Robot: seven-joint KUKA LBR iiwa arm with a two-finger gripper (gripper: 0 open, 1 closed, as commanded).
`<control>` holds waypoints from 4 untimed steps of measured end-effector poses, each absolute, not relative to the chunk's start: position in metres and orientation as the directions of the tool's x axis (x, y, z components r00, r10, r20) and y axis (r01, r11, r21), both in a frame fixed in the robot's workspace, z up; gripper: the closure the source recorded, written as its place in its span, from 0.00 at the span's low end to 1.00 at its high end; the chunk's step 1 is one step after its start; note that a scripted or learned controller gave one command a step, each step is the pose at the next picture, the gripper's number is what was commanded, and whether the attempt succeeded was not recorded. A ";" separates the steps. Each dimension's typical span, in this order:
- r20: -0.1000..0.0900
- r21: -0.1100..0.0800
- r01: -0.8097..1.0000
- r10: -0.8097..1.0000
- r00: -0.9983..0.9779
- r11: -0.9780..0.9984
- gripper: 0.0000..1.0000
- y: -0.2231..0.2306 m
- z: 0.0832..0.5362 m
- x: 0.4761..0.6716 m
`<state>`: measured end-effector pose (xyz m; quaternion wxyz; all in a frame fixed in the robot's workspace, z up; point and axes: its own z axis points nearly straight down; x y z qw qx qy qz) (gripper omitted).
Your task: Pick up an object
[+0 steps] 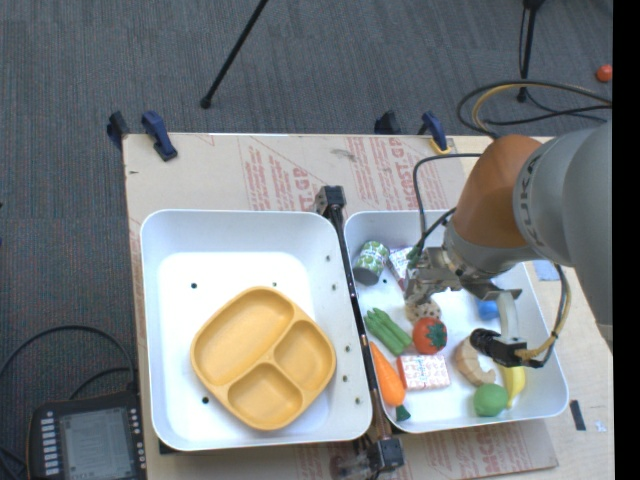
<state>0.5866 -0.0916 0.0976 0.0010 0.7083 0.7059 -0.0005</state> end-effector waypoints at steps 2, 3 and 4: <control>-0.001 -0.002 1.000 1.000 0.006 -0.006 1.00 -0.092 0.106 0.587; -0.001 -0.003 1.000 1.000 0.007 -0.007 0.00 -0.092 0.106 0.587; 0.001 -0.004 1.000 1.000 -0.002 0.002 0.00 -0.125 0.086 0.644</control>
